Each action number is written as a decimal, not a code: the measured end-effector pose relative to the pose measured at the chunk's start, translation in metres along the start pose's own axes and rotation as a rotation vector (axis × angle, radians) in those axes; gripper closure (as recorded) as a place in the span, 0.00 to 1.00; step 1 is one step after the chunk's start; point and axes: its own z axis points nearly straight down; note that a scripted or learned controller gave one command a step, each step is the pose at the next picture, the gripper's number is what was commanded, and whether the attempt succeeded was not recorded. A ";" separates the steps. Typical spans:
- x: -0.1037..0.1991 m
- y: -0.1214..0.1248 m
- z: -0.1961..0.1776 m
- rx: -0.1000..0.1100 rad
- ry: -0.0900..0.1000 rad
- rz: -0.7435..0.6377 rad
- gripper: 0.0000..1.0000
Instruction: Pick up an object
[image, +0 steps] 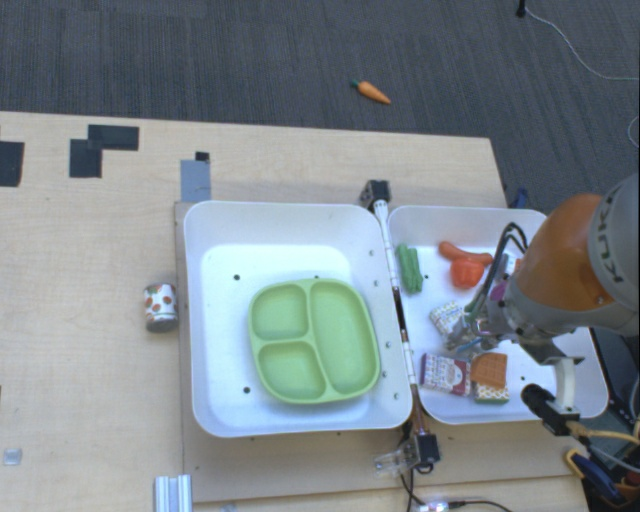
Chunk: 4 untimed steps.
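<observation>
Right bin (590, 395), near end: a small printed carton (446, 374) lies beside an orange-and-brown block (490, 377), touching.
Right bin, middle: a crumpled silvery packet (447, 318) lies just beside the gripper (478, 332).
Gripper: lowered into the right bin; grip state cannot be told.
Right bin, far end: green stick (409, 268) by the left wall; red-orange toy (466, 264) right of it.
Left bin (225, 235): green three-compartment plate (314, 341).
Surface (80, 330): small printed can (160, 306) left of the bins.
Floor: toy carrot (373, 92).
</observation>
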 end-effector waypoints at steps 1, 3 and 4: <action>0.086 0.015 -0.086 0.012 0.003 -0.002 1.00; 0.085 0.015 -0.086 0.013 0.003 -0.001 0.00; 0.085 0.015 -0.086 0.013 0.003 -0.001 0.00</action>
